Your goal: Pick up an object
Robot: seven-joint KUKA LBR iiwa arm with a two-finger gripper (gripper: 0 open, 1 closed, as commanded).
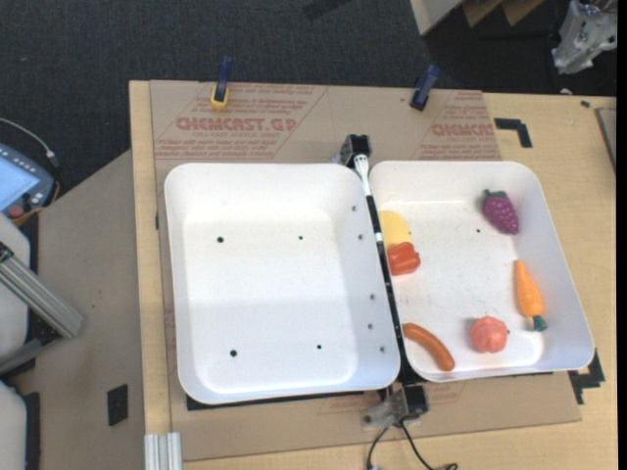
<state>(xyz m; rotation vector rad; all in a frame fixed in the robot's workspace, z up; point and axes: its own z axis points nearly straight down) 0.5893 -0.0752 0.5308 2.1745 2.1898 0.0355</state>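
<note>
Two shallow white bins sit side by side on a brown board covering the counter [294,116]. The left bin [196,292] shows bare white floor. The right bin [446,189] holds six small toy foods, any of which could serve as the object to pick up.

All look like light, hard, smooth plastic, so they are not fragile but may slip or roll. The purple grape bunch [501,211] lies alone near the far right corner; its bumpy sides should take a pinch across the narrow width. The orange carrot [529,294] lies close along the right wall, which could crowd one side of a grasp. The round pink fruit [489,335] near the front may roll away. The reddish sausage [429,347] lies slantwise at the front left, best taken across its middle.

A yellow piece [394,227] and a red pepper [403,258] touch each other against the bins' shared wall, the hardest pair to reach.

A pale metal shape at the far right top, possibly the gripper [588,32], hangs well apart from the bins.
</note>
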